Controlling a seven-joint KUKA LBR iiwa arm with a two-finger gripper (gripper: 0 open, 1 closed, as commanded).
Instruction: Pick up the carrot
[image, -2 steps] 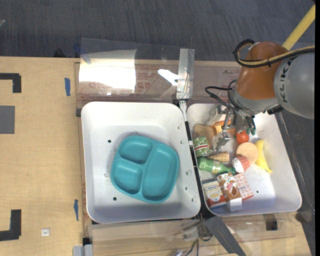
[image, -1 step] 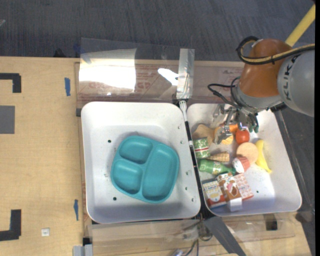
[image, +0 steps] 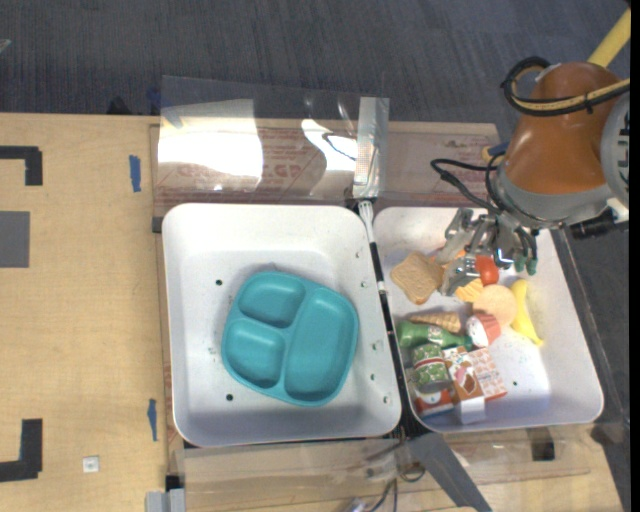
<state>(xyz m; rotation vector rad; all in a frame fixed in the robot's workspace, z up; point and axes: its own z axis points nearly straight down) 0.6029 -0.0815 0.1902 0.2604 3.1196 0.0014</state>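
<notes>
The carrot (image: 436, 323) lies in the right bin (image: 570, 385), a tapered orange piece with a green leafy end pointing left. My gripper (image: 487, 262) hangs low over the back of that bin, up and to the right of the carrot and apart from it. It looks open, with one metal finger (image: 462, 262) to the left and another to the right. A small red toy (image: 487, 270) shows in the gap; whether it is touched I cannot tell.
Around the carrot lie a bread slice (image: 415, 277), an orange round piece (image: 491, 299), a yellow banana (image: 526, 312), a red-and-white can (image: 484, 329) and small food boxes (image: 462, 381). The left bin (image: 190, 250) bears a teal divided plate (image: 290, 338).
</notes>
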